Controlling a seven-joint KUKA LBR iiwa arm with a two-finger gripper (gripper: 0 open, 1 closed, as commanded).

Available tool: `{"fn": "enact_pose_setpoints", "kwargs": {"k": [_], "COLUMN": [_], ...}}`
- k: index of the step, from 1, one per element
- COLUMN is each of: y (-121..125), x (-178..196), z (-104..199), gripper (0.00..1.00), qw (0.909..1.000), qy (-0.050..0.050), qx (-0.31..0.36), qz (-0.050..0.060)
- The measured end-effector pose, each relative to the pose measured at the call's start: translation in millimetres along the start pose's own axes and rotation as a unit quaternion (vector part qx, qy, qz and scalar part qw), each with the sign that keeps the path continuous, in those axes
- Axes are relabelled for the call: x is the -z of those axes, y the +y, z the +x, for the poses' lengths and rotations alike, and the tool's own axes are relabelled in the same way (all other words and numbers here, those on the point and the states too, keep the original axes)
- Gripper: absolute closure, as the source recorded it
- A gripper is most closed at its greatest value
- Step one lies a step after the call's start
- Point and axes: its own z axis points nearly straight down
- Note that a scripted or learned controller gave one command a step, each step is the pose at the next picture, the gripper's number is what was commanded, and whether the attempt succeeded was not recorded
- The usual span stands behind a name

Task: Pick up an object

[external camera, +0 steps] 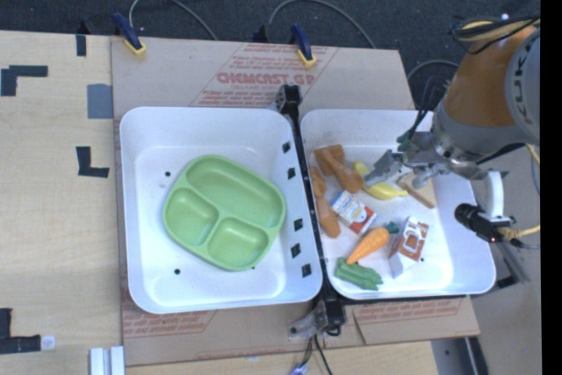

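I see the grey two-finger gripper (pixel 402 173) spread open | small yellow plastic banana (pixel 384 188) just below it, right of orange toy bread stick (pixel 339 168) | light, slick, curved; I'd pinch mid-body

Wooden bench (pixel 53 215), cardboard sheet (pixel 255 75) on it, two white bins (pixel 140 189) side by side
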Motion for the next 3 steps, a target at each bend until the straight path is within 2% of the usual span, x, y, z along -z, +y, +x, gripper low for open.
{"fn": "enact_pose_setpoints", "kwargs": {"k": [1,3], "y": [56,113], "x": [-101,-102], "z": [30,37], "gripper": [0.00,0.00], "qw": [1.0000,1.0000], "qy": [-0.001,-0.001], "qx": [0.001,0.000], "qz": [-0.004,-0.002]}}
